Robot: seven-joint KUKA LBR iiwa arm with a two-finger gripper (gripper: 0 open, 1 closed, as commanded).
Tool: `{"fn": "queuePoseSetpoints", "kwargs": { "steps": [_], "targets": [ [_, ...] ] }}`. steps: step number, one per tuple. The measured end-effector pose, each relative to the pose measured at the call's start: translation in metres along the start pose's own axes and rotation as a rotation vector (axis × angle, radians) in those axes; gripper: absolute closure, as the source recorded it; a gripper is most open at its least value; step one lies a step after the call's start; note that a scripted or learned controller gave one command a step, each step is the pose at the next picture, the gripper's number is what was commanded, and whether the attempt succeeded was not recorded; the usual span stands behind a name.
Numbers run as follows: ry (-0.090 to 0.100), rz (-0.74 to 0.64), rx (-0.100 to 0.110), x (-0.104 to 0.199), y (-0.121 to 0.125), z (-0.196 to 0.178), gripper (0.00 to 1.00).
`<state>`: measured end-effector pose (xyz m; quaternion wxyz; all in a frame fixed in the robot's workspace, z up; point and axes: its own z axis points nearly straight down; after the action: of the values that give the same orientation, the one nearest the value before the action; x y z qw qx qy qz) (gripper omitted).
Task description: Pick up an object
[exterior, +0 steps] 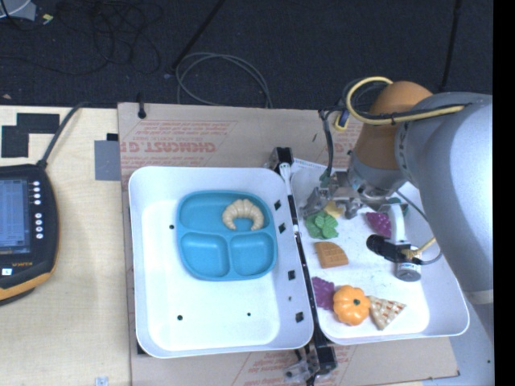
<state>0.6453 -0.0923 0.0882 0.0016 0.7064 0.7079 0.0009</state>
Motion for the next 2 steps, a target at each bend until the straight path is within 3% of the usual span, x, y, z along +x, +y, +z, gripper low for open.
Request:
{"fn": "queuePoseSetpoints", "kwargs": {
  "steps": [1, 2],
  "targets": [
    [-0.002, 0.005, -0.003, -0.042, 0.000, -0.096, 0.00],
    [0.003, -0.001, 0.011, 0.009, -0.008, 0.006, 0.00]
  ]
}}
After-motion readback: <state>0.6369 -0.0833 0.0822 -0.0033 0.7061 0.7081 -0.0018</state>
